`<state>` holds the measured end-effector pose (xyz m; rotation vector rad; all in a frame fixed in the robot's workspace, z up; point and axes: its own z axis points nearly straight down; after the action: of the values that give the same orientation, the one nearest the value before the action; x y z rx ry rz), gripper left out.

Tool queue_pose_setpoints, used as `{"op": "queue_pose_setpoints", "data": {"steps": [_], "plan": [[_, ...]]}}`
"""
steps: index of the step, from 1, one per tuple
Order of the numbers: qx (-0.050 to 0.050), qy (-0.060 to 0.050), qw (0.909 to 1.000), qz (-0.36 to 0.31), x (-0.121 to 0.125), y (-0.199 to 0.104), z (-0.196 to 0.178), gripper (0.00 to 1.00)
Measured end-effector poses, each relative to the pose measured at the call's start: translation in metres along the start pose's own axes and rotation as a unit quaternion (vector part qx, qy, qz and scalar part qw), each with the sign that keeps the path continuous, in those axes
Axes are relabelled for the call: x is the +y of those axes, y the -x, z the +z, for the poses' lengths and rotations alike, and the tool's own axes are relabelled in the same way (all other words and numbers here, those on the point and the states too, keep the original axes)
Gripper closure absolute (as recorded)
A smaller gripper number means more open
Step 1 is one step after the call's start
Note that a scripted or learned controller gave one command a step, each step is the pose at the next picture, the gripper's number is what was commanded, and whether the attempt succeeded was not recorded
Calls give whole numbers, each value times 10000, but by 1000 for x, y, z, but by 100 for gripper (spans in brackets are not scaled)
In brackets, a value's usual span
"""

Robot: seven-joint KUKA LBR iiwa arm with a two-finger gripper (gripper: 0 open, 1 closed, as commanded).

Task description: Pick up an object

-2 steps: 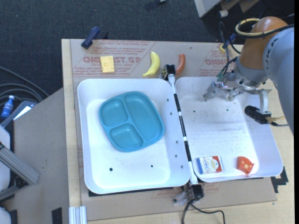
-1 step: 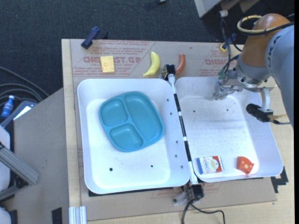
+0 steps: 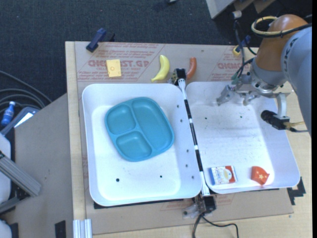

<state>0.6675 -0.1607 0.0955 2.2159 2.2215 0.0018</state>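
Note:
My gripper [image 3: 234, 99] hangs low over the far end of the right bin [image 3: 277, 148], near its back wall. Its two grey fingers [image 3: 221, 98] are spread apart, open, with nothing between them. A small white, blue and red box [image 3: 221, 175] lies at the near end of that bin. Beside it on the right is a small red object [image 3: 260, 175] with a yellow mark. Both sit well toward the front, away from the gripper. A blue divided plate [image 3: 138, 128] rests in the left bin [image 3: 148, 182].
Behind the bins on the bench lie a yellow banana [image 3: 161, 68], an orange sausage-shaped piece [image 3: 191, 67], a yellow block [image 3: 113, 68] and a blue clip [image 3: 95, 39]. The arm [image 3: 277, 48] with its orange band comes in at the upper right. A black rail [image 3: 190, 128] divides the bins.

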Motion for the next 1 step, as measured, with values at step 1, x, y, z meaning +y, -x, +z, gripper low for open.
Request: {"op": "queue_pose_setpoints", "data": {"steps": [1], "plan": [[-5,13,10000,-3,1,0,-11,100]]}}
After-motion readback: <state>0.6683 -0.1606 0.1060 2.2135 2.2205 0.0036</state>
